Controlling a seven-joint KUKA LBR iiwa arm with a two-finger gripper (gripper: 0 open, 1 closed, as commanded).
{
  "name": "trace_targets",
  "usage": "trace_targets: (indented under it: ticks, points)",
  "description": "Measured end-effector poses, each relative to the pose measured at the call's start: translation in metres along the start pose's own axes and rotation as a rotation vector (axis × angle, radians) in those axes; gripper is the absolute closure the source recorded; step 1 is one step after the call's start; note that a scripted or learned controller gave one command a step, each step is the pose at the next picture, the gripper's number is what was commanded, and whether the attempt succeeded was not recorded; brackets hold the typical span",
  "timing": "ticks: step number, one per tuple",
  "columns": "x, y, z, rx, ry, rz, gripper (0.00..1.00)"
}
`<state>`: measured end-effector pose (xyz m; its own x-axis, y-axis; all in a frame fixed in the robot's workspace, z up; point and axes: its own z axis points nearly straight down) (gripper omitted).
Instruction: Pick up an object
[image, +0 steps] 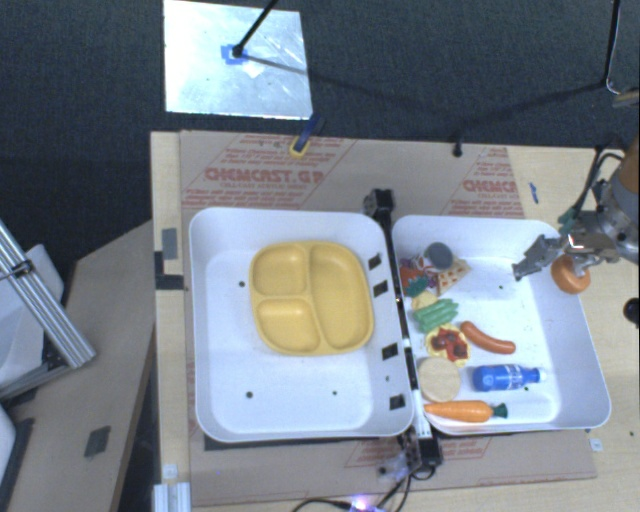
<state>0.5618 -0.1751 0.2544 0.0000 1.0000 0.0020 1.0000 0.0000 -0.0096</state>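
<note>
An orange plastic carrot (462, 410) lies at the near edge of the right white bin (570, 345), beside a blue plastic bottle (506, 377), a red sausage (487, 338), a tan round disc (438, 379) and green bean pods (434, 313). The left white bin (215, 330) holds a yellow three-compartment plastic plate (308, 298). The gripper (570, 252) hovers over the right bin's far right corner near a small orange round object (572, 278); whether its jaws are open cannot be told.
</note>
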Motion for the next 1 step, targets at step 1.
trace_targets:
  ticks: [1]
  points:
    - [0.0004, 0.0022, -0.0063, -0.011, -0.002, -0.003, 0.00]
